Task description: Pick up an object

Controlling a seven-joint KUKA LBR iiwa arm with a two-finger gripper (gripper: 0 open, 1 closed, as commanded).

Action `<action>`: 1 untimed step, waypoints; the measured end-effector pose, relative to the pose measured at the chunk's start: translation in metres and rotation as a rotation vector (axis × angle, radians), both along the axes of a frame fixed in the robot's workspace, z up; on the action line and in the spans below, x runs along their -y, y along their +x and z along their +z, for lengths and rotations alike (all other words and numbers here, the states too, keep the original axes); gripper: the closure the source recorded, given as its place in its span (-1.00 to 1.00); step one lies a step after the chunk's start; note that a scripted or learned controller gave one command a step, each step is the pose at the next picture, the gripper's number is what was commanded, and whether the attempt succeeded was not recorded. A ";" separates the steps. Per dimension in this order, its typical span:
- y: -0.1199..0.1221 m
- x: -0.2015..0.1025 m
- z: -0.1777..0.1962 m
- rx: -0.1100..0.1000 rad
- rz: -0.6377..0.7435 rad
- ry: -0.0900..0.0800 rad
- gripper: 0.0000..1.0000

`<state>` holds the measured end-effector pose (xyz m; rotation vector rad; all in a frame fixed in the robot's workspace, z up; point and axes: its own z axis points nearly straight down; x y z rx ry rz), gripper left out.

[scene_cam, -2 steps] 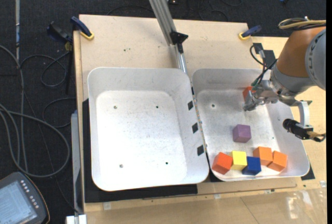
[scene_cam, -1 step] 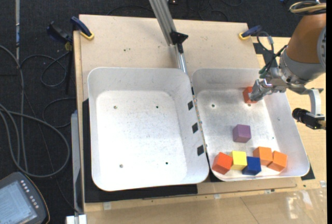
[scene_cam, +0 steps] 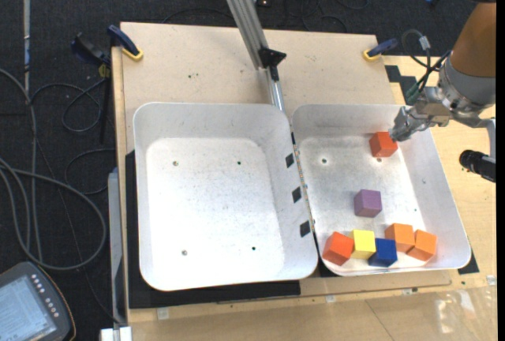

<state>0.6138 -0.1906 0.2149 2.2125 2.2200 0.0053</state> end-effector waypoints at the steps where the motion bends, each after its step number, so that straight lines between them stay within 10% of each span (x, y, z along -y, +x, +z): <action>1: -0.004 -0.053 -0.007 -0.008 0.004 0.004 1.00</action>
